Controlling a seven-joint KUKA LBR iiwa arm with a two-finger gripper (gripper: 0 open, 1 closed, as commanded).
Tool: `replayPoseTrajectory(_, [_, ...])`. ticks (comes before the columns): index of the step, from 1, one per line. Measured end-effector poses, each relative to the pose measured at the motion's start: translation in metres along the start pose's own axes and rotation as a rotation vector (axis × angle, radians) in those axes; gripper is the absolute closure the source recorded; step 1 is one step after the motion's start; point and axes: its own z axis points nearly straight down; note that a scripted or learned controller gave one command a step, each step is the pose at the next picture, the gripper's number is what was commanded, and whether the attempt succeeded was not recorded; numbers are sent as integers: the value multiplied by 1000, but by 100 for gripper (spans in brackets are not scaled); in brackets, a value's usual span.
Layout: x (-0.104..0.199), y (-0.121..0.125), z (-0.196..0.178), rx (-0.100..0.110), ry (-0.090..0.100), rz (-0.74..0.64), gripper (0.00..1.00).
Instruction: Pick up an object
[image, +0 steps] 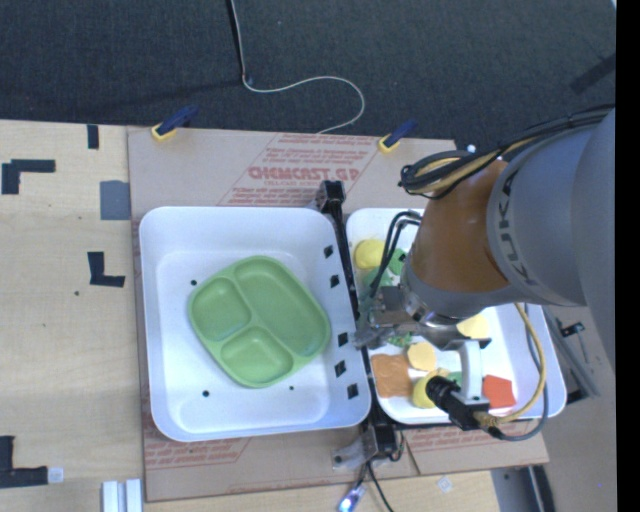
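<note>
Reaching in from the right, the arm (500, 230) hangs low over the right bin (535, 400); the gripper (392, 322) sits near that bin's left wall, whether shut or parted I cannot tell; small toys lie around it, a yellow ball (367, 252), a tan piece (390, 375), an orange block (498, 389); the left bin (170, 300) holds a green divided plate (259, 320).

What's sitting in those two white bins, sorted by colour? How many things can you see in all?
Green: 2, the divided tray in the left bin and a small green piece in the right bin
Yellow: 4
Orange-brown: 1
Red-orange: 1
Total: 8 visible; the arm may hide more.
</note>
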Motion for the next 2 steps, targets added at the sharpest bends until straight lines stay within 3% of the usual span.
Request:
replayPoseTrajectory(1, [89, 11, -71, -11, 3, -11, 100])
replayPoseTrajectory(2, [74, 1, -153, -12, 1, 0, 100])
